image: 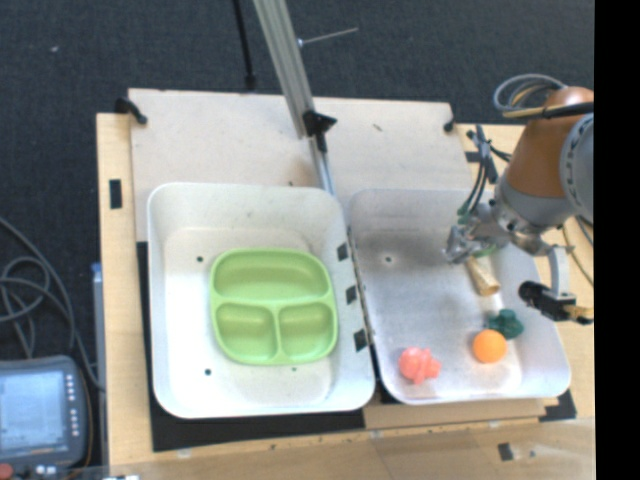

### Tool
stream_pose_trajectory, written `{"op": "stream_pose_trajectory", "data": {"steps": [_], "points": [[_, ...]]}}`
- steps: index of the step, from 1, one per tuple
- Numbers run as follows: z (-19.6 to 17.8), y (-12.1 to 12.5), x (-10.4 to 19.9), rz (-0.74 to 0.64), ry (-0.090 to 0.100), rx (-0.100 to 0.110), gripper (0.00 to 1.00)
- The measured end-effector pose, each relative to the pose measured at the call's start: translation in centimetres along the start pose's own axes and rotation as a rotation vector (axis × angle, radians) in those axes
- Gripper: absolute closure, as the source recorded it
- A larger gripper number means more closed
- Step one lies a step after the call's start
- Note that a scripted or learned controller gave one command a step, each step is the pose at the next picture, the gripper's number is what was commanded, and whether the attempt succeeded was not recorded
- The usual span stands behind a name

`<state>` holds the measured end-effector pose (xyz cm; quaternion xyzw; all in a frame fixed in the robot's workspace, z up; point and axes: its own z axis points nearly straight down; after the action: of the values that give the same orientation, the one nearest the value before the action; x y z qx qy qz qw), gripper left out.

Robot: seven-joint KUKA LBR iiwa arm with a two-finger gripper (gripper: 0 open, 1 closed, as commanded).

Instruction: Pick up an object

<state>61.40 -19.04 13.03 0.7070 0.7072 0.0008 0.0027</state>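
In the right bin (400, 228), my gripper (466, 248) hangs low over the upper right part of the floor. A tan wooden block (484, 276) lies just below and to the right of it, close to the gripper; I cannot tell whether they touch. Further toward the front lie a small dark green piece (509, 322), an orange ball (489, 346) and a pink-red lumpy toy (420, 365).
The left bin (180, 228) holds a light green divided plate (272, 303). A slanted metal pole (290, 68) comes down to the gap between the bins at the back. The wooden bench edge (115, 268) runs around both bins.
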Motion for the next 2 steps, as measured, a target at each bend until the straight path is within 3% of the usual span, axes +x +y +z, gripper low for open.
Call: {"op": "stream_pose_trajectory", "data": {"steps": [2], "points": [[-9.8, 0.6, -2.0, 0.003, -0.001, -0.002, 1.0]]}}
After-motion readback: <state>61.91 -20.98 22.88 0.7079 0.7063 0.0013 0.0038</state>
